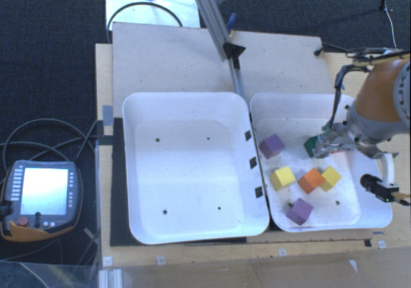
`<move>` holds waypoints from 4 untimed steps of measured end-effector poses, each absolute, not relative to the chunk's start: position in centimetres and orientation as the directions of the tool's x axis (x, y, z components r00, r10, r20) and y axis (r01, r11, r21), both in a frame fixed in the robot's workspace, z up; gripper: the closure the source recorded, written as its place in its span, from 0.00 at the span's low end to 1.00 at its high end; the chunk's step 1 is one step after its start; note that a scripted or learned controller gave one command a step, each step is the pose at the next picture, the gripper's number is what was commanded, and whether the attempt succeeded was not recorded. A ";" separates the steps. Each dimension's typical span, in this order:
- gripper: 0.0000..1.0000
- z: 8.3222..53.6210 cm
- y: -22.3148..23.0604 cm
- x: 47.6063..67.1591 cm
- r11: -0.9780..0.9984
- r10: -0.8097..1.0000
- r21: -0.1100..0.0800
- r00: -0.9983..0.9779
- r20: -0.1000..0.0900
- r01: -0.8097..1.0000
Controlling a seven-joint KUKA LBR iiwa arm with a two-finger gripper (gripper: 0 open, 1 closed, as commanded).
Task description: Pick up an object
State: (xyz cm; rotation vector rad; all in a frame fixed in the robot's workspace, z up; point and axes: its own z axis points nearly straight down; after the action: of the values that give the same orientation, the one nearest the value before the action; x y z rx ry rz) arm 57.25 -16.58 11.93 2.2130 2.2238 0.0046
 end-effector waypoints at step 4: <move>1.00 25.1 -11.7 54.9 0.009 1.000 0.000 -0.009 0.002 1.000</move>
State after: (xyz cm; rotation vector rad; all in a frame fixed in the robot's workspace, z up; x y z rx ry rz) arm 54.95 -11.74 25.05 2.2124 2.2329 0.0024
